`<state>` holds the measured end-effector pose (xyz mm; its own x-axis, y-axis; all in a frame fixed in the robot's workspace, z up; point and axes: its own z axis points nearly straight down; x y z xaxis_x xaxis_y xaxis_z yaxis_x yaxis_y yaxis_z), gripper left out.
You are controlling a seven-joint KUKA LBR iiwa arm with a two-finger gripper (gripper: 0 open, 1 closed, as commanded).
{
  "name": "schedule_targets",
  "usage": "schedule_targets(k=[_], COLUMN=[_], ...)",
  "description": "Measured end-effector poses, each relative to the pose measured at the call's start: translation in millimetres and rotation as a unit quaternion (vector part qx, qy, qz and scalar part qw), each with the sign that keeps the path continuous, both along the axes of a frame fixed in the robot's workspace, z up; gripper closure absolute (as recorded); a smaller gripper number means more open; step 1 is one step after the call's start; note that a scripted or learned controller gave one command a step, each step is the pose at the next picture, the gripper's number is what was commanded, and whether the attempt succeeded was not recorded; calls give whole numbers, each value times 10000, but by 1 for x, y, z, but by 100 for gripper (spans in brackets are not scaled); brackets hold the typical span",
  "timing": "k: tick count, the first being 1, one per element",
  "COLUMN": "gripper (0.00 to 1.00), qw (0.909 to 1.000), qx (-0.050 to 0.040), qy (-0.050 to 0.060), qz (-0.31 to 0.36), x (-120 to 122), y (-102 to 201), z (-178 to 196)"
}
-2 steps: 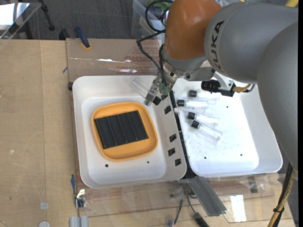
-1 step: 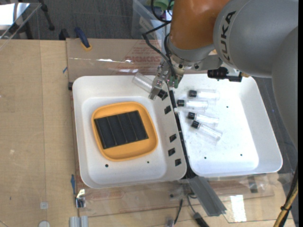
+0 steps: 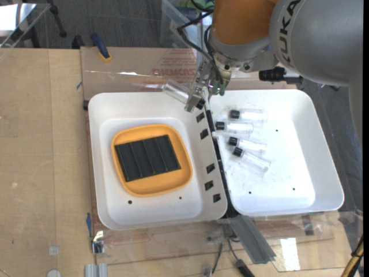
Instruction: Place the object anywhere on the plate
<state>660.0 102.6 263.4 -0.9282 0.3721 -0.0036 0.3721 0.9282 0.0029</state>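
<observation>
Over the far rim of the left bin (image 3: pixel 95 154) we find the gripper (image 3: pixel 196 101), hanging from the grey arm (image 3: pixel 323 27) that sweeps in from the upper right, orange band (image 3: pixel 242 10) up top. And it has something: a clear tube (image 3: pixel 174 90) sits pinched at one end between the fingers, which are drawn close together on it. The rest of the tube sticks out to the left, tilted, up off the bin's rim.

Down in the left bin, the orange plate (image 3: pixel 187 166) lies flat near the middle, a black ridged panel (image 3: pixel 147 156) resting on it. The held tube is well apart from the plate, up toward the bin's far right corner, not over it.

Across in the right bin (image 3: pixel 323 154), four more clear tubes with black caps lie loose near its left side: one (image 3: pixel 247 115) farthest back, another (image 3: pixel 235 126) just beside it, a third (image 3: pixel 249 144) below, and the last (image 3: pixel 252 158) angled nearest the middle. Small black clips (image 3: pixel 210 167) run along the seam where the two bins meet, and the wooden bench (image 3: pixel 34 154) spreads out to the left
</observation>
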Motion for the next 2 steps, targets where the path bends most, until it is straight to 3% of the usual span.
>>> schedule_targets(k=[1,2], gripper=[100,100], qw=[9999,9998], qx=[-4,4], qy=[24,6], qz=[143,-180], x=[-3,0], y=[-11,-20], z=[-8,-4])
